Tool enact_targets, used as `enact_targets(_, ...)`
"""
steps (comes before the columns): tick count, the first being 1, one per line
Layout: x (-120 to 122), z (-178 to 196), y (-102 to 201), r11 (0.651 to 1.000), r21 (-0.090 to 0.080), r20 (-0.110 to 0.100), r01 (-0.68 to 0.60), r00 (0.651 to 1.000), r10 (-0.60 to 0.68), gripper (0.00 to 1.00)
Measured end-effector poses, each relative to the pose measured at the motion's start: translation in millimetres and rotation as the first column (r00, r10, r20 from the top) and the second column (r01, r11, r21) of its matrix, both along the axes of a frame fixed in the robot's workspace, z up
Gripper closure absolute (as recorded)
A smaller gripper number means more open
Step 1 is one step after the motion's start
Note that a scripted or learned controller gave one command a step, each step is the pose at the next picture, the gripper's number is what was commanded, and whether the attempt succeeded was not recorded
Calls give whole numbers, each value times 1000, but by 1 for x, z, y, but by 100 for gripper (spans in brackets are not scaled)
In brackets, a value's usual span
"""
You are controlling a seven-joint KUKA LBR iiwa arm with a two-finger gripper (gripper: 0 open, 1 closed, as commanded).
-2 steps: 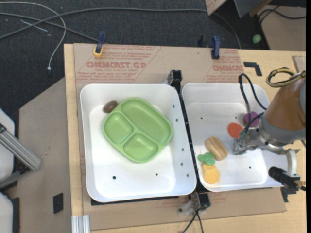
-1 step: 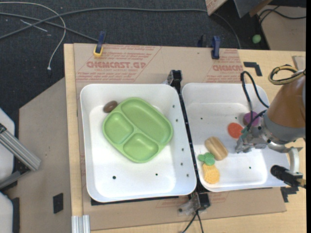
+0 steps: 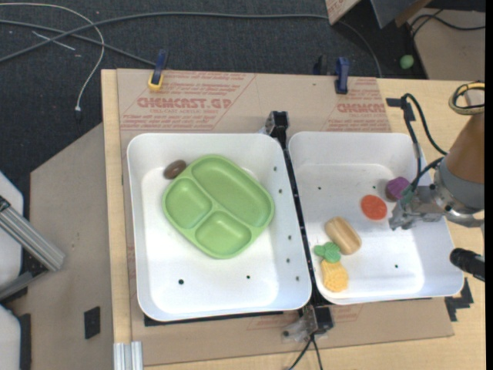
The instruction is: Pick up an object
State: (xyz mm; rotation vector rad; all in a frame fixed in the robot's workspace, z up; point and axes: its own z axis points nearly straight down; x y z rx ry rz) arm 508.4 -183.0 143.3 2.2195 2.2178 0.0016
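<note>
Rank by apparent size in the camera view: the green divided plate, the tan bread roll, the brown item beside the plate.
1. green divided plate, largest by far.
2. tan bread roll.
3. brown item, a bit smaller than the roll.

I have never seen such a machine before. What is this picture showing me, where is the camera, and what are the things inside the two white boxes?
The one camera is fixed above a workbench and looks down at a slant. The grey arm with an orange band entering from the picture's right is a robot; its two-finger gripper is low inside the right shallow white bin. I cannot tell whether it holds anything.

Its job is to pick up an object. In that bin lie a purple toy piece, close to the gripper, a round red piece, a tan bread-shaped toy, a small green toy and a yellow toy.

The left shallow white bin holds a light green plastic tray with three compartments and a small brown oval object beside the tray.
</note>
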Motion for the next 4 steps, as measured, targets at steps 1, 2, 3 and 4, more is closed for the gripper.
enact_targets(1, 10, 59, -1, 1000, 0, 2, -3, 1000, 3, 100)
enact_targets(2, 4, 108, -9, 1000, 0, 1, -2, 1000, 2, 100)
enact_targets(3, 9, 109, 41, 1000, 5, -7, -7, 1000, 7, 100)
enact_targets(4, 26, 101, 84, 1000, 4, -8, -7, 1000, 7, 100)
